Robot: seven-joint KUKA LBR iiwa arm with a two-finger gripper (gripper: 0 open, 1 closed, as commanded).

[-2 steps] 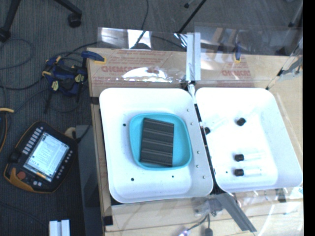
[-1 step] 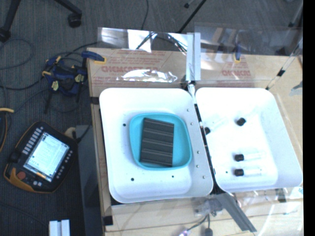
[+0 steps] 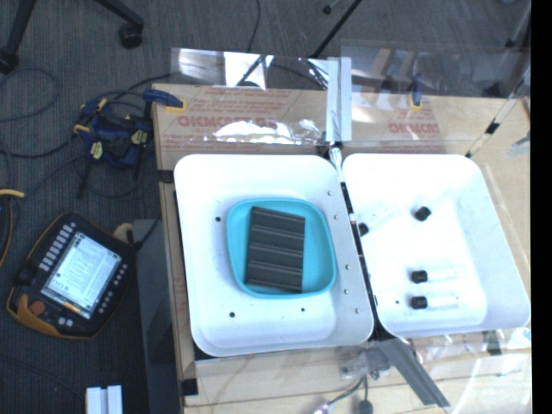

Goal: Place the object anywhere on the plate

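Observation:
A dark grey ribbed rectangular object (image 3: 276,248) lies flat on the light blue plate (image 3: 323,266). The plate sits in the middle of the left white bin (image 3: 198,231). The object covers most of the plate's centre, its long side running toward the front of the bench.
The right white bin (image 3: 483,222) holds a small black piece (image 3: 421,214) near its middle and two white markers with black caps (image 3: 419,276) (image 3: 419,302) near the front. A clear screen (image 3: 345,102) stands behind the bins. A teach pendant (image 3: 73,274) lies on the floor at left.

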